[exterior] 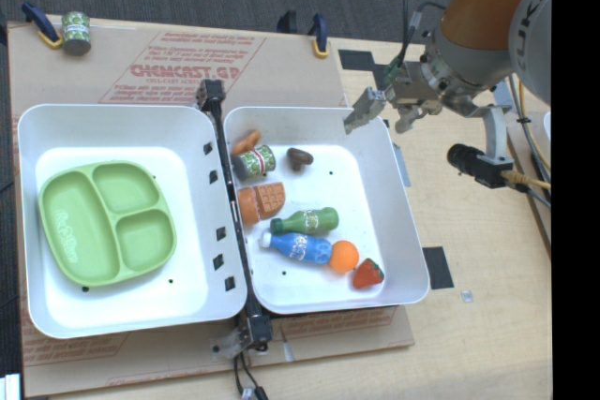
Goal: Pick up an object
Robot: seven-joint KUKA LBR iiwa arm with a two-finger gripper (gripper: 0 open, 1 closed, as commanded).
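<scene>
The grey arm's upper part is cut off at the top right. Its two-finger gripper [386, 112] hangs spread open and empty above the right white bin's [398, 201] far right rim, apart from the green plastic bottle [307, 222], blue bottle [298, 247] and small orange ball [344, 255] lying inside.

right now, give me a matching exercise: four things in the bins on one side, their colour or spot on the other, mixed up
Things:
1. divided plate
2. strawberry
3. blue bottle
4. green bottle

Places or colours:
A. lying just above the blue bottle in the right bin
B. red, at the right bin's near right corner
C. pale green, alone in the left bin
D. lying with an orange ball at its right end

Pairs: 1-C, 2-B, 3-D, 4-A
</scene>
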